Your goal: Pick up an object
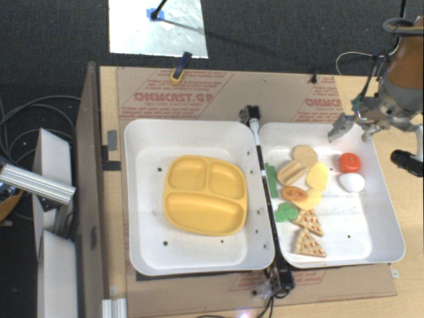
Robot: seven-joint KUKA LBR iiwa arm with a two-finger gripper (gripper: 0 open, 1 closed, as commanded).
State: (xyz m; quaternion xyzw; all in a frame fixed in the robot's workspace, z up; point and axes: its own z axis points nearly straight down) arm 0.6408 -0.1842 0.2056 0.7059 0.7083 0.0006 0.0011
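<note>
Nearest the camera, two pizza wedges (pixel 309 234) are lying in the right bin (pixel 384 234); beyond them a red tomato (pixel 349 162) is sitting beside a white egg (pixel 352 182), probably light, hard, slick plastic, best pinched across its round middle. Farther back, the gripper (pixel 353 127) is hovering over the bin's rim, fingers spread, gripping nothing

A yellow compartment tray (pixel 204 195) sits in the left white bin (pixel 142 177) at frame centre. A silver sheet (pixel 158 20) lies upper left, black cables (pixel 26 121) at far left.
</note>
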